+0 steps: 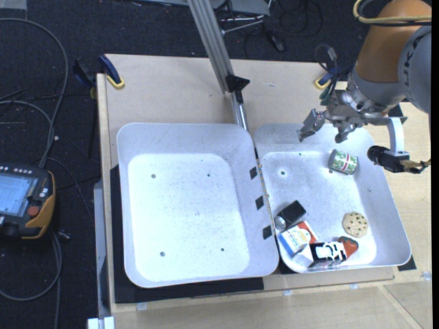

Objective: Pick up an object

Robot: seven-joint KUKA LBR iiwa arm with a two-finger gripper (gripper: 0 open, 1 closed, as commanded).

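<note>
White plastic bins sit side by side. Crowding the right bin (384, 204)'s near rim are a small carton (297, 239), a black-and-white pack (330, 252) and a black block (292, 213); a cookie (354, 223) lies just behind. Open floor separates these from the green can (343, 162). Farther back, the gripper (326, 130) hovers, jaws spread, holding nothing.

Views: 1 | Mount: fixed above bench (171, 81) | Facing: down at a slant | Range: far enough to frame both bins, left bin (137, 139) and right bin (384, 204) | Arm (391, 40) enters from right
</note>
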